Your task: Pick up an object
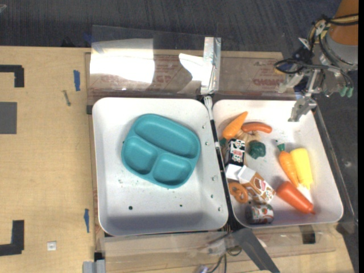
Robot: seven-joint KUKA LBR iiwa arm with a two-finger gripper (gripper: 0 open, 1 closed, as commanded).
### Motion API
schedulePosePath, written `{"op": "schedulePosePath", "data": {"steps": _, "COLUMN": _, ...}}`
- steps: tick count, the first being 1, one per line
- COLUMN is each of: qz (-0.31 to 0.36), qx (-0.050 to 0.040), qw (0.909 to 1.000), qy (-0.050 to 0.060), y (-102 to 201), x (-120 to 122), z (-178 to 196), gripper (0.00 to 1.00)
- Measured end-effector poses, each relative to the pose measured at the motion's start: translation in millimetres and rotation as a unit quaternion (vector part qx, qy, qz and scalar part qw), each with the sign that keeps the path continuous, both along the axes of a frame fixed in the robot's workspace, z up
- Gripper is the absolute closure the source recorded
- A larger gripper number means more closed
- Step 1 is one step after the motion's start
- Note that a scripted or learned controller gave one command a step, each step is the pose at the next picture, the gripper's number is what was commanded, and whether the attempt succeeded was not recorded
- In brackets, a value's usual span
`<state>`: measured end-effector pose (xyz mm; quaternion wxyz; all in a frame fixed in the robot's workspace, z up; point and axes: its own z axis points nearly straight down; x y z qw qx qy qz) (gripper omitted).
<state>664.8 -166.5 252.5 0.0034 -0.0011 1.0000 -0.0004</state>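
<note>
The right white bin holds several toy foods. Among them are an orange carrot, a reddish sausage, a dark green lump, a black-and-white cube, a yellow corn cob and a red-orange pepper. My gripper hangs over the bin's far right corner, well above the objects. It is open, with nothing between its fingers. The nearest items, the sausage and the corn cob, lie to its left and towards the front.
A teal divided plate lies in the left white bin. A small can, a printed box and a pretzel crowd the right bin's front left. Clear plastic sheeting stands behind the bins.
</note>
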Motion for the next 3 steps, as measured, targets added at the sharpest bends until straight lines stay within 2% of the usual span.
{"op": "schedulePosePath", "data": {"steps": 1, "qz": 0.076, "qx": 0.0008, "qw": 0.9971, "qy": 0.003, "y": -0.5, "x": -123.5, "z": -156.2, "gripper": 0.0}}
{"op": "schedulePosePath", "data": {"steps": 2, "qz": 0.078, "qx": -0.0012, "qw": 0.9969, "qy": -0.003, "y": 1.6, "x": -119.0, "z": -142.8, "gripper": 1.0}}
{"op": "schedulePosePath", "data": {"steps": 3, "qz": 0.123, "qx": -0.0019, "qw": 0.9924, "qy": -0.005, "y": 52.5, "x": -149.1, "z": -23.8, "gripper": 1.0}}
